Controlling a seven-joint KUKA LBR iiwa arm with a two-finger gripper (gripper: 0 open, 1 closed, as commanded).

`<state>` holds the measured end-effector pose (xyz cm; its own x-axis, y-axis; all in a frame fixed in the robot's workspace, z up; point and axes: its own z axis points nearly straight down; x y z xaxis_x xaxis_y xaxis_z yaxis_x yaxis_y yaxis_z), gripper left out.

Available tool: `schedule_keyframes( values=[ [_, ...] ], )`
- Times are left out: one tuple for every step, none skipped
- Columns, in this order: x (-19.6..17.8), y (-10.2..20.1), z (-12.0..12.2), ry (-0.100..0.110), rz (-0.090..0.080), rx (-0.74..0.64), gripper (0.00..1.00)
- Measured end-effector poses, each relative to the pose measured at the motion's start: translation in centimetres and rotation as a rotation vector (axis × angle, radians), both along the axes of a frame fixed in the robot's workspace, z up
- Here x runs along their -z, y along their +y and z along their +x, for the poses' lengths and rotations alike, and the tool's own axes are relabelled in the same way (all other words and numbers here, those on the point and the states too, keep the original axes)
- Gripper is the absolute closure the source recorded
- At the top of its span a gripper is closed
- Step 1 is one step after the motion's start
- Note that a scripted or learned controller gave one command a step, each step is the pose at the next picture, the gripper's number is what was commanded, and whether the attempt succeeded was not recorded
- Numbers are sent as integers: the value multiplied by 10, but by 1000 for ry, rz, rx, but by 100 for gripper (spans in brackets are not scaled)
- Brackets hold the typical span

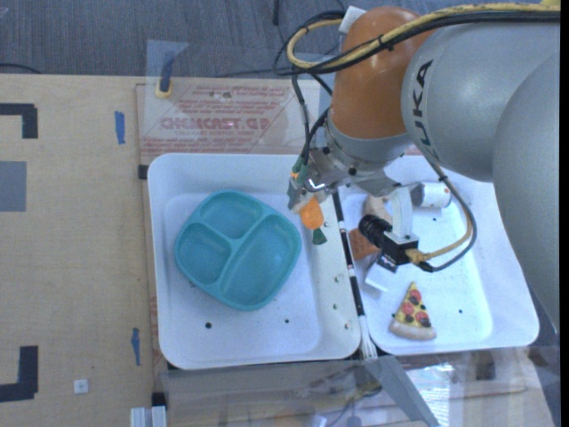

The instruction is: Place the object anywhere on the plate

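Counting bins: two white bins, left bin (178,332) and right bin (498,314), side by side on the bench (71,238).
Plate: one teal divided plate (237,249), flat in the left bin.
Object: one small orange piece (311,213), at the tool, just right of the plate, over the left bin's right side.
Pizza slice: one (413,312), in the right bin.
Arm: reaches from the right, wrist bent down over the bin divide.
Tool (305,196): narrow, orange piece between its tips.
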<state>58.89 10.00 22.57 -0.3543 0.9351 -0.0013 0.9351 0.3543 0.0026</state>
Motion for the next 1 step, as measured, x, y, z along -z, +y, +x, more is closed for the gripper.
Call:
schedule_keyframes(
  values=[
    [42,67,0,4,1,-31,100]
  ],
)
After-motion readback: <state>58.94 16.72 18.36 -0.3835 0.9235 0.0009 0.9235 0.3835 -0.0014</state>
